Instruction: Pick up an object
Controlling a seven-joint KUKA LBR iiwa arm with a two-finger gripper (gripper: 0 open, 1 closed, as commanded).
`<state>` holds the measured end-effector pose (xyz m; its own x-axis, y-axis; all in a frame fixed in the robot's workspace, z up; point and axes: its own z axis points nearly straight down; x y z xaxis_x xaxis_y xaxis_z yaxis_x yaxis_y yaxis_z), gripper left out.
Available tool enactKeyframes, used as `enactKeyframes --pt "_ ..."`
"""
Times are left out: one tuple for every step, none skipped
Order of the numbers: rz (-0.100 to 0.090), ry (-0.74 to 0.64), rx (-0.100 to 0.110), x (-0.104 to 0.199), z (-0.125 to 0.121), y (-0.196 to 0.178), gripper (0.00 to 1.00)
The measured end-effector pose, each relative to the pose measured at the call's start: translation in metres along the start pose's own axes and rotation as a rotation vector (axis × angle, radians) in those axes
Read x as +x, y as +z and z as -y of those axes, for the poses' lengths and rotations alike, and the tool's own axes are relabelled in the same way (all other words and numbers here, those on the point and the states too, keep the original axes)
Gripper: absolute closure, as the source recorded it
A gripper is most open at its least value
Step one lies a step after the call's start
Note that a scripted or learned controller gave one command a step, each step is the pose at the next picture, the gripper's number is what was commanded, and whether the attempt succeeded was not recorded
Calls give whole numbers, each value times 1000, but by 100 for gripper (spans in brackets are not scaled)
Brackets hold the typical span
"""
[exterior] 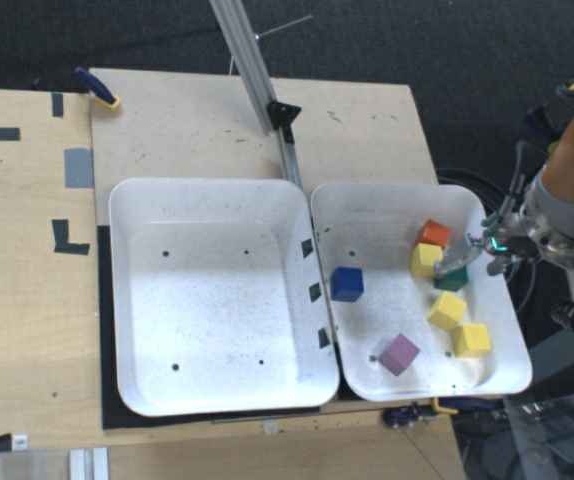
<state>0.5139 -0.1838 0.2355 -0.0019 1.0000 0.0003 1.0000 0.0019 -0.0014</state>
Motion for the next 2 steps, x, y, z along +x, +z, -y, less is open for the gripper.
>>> enactKeyframes --pt "0 1 4 4 0 44 0" --pt "0 1 5 0 -7 96 0"
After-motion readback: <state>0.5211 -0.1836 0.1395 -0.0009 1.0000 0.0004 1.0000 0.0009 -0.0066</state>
